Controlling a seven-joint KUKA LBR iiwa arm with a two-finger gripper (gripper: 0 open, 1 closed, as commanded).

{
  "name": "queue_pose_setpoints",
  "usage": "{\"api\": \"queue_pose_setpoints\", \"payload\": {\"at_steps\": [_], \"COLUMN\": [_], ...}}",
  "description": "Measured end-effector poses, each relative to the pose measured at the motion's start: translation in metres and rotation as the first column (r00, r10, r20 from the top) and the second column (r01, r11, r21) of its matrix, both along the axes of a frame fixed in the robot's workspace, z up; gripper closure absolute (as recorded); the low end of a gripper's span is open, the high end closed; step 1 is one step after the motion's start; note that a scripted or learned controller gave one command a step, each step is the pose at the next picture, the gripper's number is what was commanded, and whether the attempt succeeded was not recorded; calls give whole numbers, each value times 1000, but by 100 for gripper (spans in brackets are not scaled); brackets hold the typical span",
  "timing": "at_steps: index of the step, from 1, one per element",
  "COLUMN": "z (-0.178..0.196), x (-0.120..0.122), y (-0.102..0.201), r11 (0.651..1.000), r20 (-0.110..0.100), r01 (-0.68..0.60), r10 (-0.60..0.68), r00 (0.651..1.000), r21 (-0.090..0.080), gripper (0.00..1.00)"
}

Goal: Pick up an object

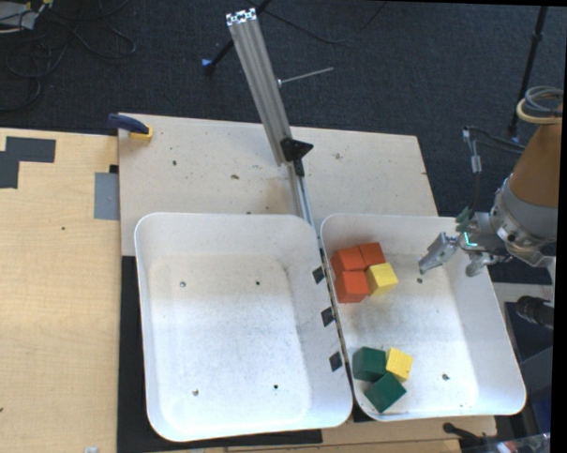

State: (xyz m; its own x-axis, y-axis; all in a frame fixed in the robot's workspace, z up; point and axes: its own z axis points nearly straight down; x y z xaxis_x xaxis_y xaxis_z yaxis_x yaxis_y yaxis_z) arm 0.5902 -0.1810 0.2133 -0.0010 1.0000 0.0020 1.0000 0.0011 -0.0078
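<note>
Right bin (502, 371): orange blocks (354, 270) with yellow cube (383, 276) touching, near left wall; green blocks (378, 377) and yellow block (399, 363) clustered at front.
Left bin (164, 394): white, beside right bin.
Hand (456, 260): above right bin's far right, fingers spread, holding nothing.

Grey arm (526, 208), orange band above the wrist, small green light, pale metal jaws

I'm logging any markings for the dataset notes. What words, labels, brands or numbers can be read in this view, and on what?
None can be read. The orange blocks, yellow blocks and green blocks in the right bin have plain faces; the left bin and end effector show no legible marking.
</note>
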Motion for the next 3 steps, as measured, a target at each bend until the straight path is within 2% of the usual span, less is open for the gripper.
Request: {"api": "queue_pose_setpoints", "payload": {"at_steps": [1,2,3], "z": [2,-59,-122], "x": [1,-8,-11], "y": [0,1,-1], "r11": [1000,1000,1000], "r20": [4,-2,3], "r01": [-1,1,3], "r10": [1,-1,-3], "r00": [1000,1000,1000], "r21": [-1,1,0], "gripper": [0,0,0]}}
